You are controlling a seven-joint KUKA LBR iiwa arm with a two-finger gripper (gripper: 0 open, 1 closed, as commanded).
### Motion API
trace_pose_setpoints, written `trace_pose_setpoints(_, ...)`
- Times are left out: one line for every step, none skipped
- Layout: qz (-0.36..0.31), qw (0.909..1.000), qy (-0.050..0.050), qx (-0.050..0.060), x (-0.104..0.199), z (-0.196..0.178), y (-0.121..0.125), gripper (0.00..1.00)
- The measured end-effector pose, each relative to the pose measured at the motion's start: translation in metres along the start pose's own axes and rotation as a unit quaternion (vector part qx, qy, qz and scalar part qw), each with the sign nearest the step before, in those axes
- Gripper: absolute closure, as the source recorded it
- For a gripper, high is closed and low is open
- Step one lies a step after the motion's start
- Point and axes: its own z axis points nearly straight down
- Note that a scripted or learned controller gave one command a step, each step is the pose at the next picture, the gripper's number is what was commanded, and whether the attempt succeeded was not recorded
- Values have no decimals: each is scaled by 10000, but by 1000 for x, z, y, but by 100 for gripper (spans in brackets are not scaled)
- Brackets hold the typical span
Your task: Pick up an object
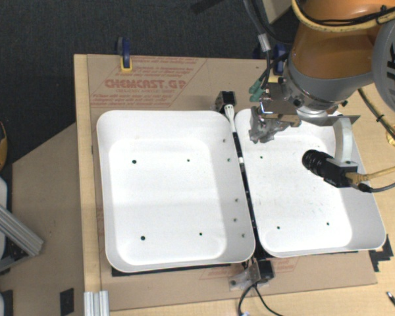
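Note:
My gripper (pixel 263 131) hangs low over the far left corner of the right white bin (pixel 303 222), close to the rim it shares with the left bin. The grey wrist and the orange band above it cover the bin's far edge. The gripper's tip is a small grey mass seen from above, and I cannot make out anything held in it. The left white bin (pixel 164 189) shows its bare white floor with a few small dark dots.
Both bins rest on a brown board (pixel 151 78) with red print. A blue clamp (pixel 124 50) sits at its far edge. Small black fixtures stand at the far end (pixel 225 101) and the near end (pixel 258 270) of the seam between the bins.

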Motion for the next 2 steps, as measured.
trace_pose_setpoints(25, 10000, -2, -85, 32, -131, -45, 100)
trace_pose_setpoints(33, 10000, -22, 16, 70, -6, -21, 100)
